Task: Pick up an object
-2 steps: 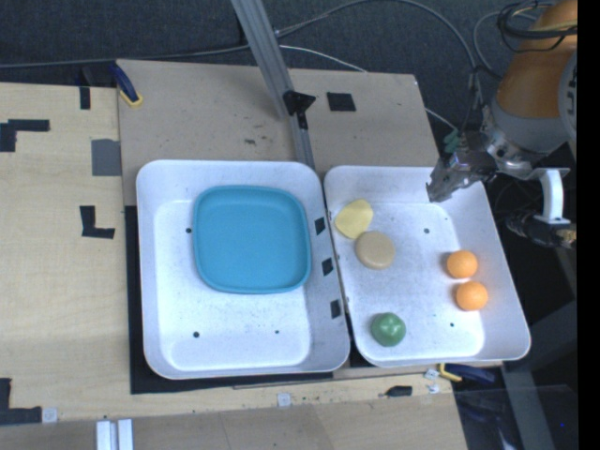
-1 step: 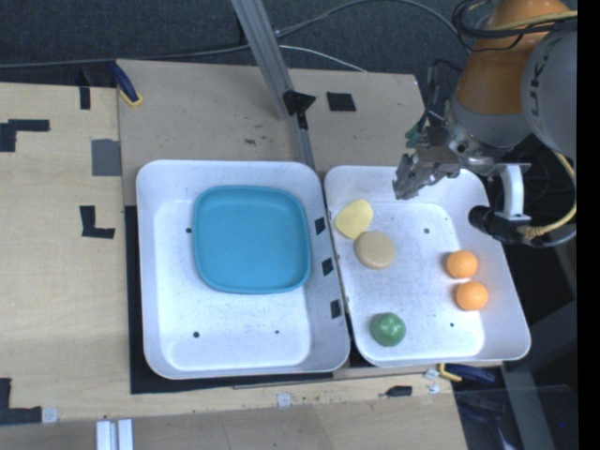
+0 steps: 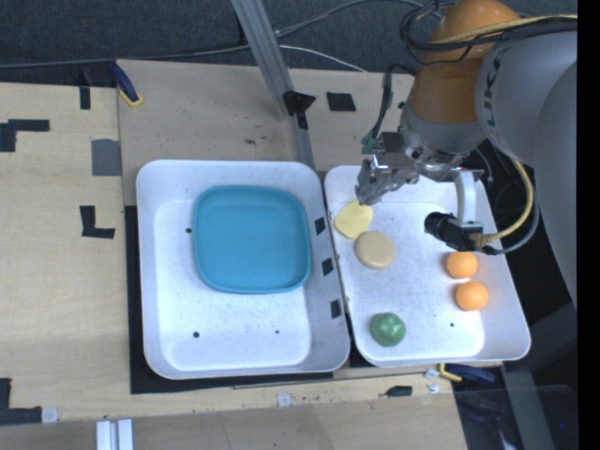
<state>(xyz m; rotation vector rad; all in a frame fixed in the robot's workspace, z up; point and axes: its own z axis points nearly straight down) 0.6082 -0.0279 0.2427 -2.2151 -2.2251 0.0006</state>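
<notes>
Two white bins, the left bin point(image 3: 159, 251) and the right bin point(image 3: 502, 331), sit on a pale tan wooden bench point(image 3: 56, 279) marked with scraps of black tape. A plain turquoise-blue plate point(image 3: 251, 238) lies in the left one. In the right are a pale yellow piece point(image 3: 353, 220), a beige round piece point(image 3: 375, 249), a green ball point(image 3: 386, 327) and two orange balls point(image 3: 461, 264) point(image 3: 471, 295). The arm point(image 3: 525, 73) is grey with an orange band.

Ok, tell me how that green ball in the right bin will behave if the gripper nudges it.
The green ball looks round, so it would probably roll. It sits apart from the other items, near the right bin's front wall, which would likely stop it. It seems small and probably light.
</notes>
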